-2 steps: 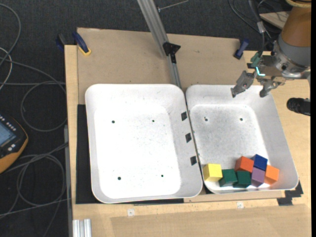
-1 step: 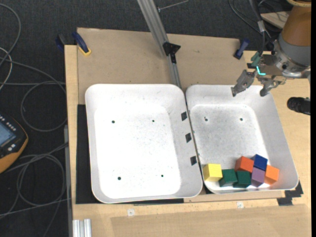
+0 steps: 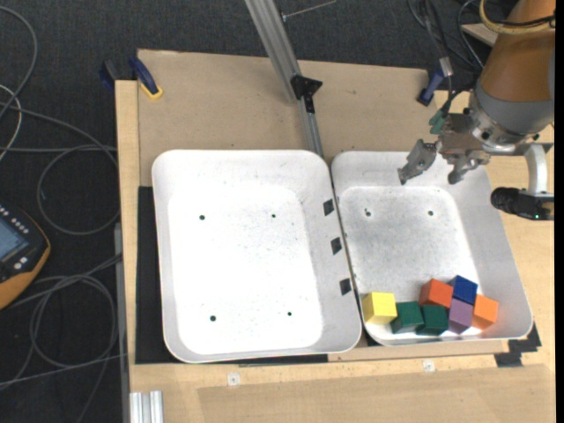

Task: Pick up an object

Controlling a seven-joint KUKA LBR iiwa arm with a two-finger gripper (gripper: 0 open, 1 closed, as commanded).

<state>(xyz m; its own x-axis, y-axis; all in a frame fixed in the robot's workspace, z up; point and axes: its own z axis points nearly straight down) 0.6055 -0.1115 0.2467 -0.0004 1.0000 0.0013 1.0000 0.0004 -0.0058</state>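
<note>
Several small coloured blocks lie clustered at the near edge of the right bin (image 3: 398, 236): a yellow block (image 3: 381, 306), two green blocks (image 3: 420, 317), an orange block (image 3: 436, 291), a blue block (image 3: 464, 288), a purple block (image 3: 461, 315) and another orange block (image 3: 486, 309). My gripper (image 3: 435, 167) hangs over the far edge of the right bin, well away from the blocks. Its two fingers (image 3: 414, 164) are spread apart with nothing between them.
The left bin (image 3: 240, 252) sits beside the right one, with black clips along the seam between them. A metal pole (image 3: 280, 55) slants up from the bench behind the bins. Blue clamps hold the bench's far corners. Cables lie on the floor at left.
</note>
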